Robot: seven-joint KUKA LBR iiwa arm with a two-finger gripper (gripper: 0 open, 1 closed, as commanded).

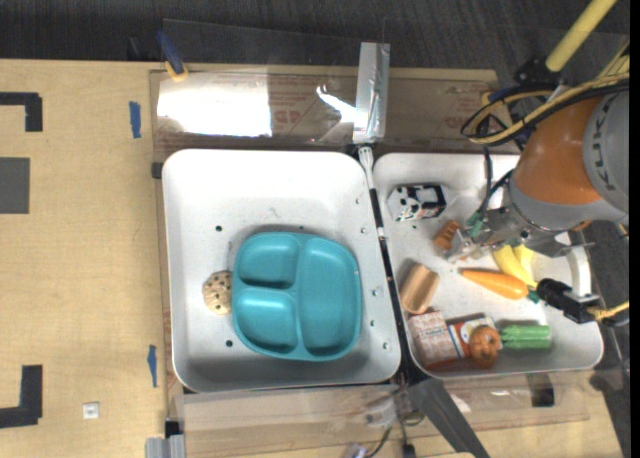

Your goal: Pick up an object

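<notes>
The right bin [585,346] holds several small toys. A black-and-white cow figure [417,201] lies near its back left corner. A small brown piece [446,238] sits just left of my gripper [478,236], which is down low in the bin's middle. A yellow banana [514,262] lies partly under the wrist, and an orange carrot [495,283] lies right below it. The arm's orange band [560,161] hangs over the bin's right side.
A tan bread roll [418,286], a labelled box [432,336], an orange fruit [484,344] and a green cucumber [526,335] line the right bin's front. The left bin [200,186] holds a teal divided plate [297,292] and a speckled cookie [217,292].
</notes>
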